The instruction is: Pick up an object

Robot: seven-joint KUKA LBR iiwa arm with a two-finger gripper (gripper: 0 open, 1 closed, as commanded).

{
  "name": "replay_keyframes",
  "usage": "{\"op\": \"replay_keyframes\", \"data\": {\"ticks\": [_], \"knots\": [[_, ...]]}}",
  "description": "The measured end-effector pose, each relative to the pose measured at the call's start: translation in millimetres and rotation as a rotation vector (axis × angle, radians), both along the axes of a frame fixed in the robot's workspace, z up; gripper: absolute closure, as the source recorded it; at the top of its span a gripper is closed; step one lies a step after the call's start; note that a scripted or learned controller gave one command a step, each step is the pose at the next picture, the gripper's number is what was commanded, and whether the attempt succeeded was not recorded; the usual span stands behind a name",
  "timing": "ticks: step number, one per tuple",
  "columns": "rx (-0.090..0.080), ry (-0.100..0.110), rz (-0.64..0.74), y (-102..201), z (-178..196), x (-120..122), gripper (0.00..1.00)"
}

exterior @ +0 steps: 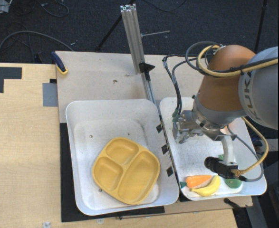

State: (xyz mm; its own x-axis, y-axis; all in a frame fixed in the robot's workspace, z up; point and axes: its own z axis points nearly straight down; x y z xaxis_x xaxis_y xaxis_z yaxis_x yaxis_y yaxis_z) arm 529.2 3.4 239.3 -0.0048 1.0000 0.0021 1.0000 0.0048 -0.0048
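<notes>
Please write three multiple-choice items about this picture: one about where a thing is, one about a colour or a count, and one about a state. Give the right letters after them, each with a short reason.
1. Where is the yellow divided plate?
A. In the left bin
B. In the right bin
C. On the wooden bench top

2. How many compartments does the plate have?
A. Two
B. Three
C. Five

3. How does the plate lie?
A. Upside down
B. Standing on its edge
C. Flat, open side up

Answers:
1. A, since the plate rests on the floor of the left bin, near its front right corner.
2. B, since two ridges split it into three hollows.
3. C, since all three hollows face the camera.

The banana, the orange piece and the small green thing lie in the right bin's front corner, where the arm reaches.
</notes>
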Motion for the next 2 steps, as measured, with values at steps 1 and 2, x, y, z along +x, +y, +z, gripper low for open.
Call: {"op": "replay_keyframes", "data": {"ticks": [1, 2], "knots": [[-0.001, 0.001, 0.000, 52, -16, -9, 1.00], [-0.001, 0.002, 0.000, 106, -25, -19, 1.00]]}}
